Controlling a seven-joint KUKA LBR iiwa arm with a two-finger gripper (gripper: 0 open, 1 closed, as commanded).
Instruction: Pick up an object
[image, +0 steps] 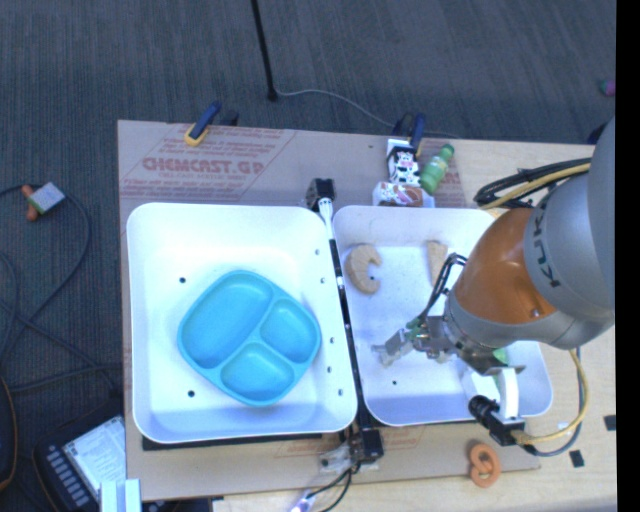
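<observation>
Over right bin (400, 405): gripper (397, 345) beside tan ring (361, 268).

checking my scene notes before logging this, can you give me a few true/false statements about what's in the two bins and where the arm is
1. A blue divided plate lies in the left bin. True.
2. The blue divided plate has two compartments. False: it has three.
3. The end effector is over the right bin. True.
4. A tan curved piece lies in the left bin. False: it lies in the right bin, near its upper left corner.
5. The end effector is touching the tan curved piece. False: it is apart from it, lower in the bin.
</observation>
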